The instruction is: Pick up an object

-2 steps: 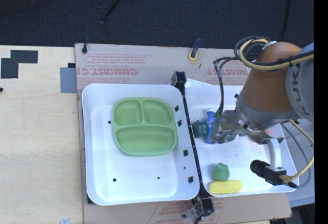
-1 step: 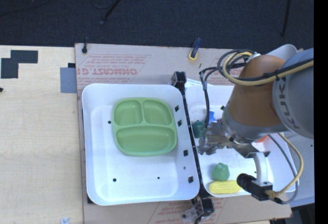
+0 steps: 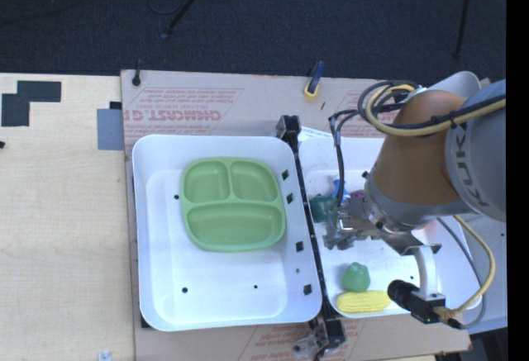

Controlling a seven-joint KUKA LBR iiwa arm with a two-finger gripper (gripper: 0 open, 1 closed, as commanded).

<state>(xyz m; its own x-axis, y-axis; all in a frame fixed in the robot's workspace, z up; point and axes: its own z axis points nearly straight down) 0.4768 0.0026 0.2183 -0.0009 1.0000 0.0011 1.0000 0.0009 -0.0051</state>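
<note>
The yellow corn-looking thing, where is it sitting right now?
The yellow corn lies in the right bin, near its front edge, just below the small green object.

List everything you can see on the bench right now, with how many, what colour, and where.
bins: two, white, side by side on the bench
divided plate: one, light green, in the left bin
round object: one, green, right bin, near front
corn cob: one, yellow, right bin, front edge
teal object: one, right bin, by the divider, partly hidden
clamp: one, blue and yellow, board's back edge
arm: one, grey and orange, over right bin
gripper: one, low in right bin
</note>
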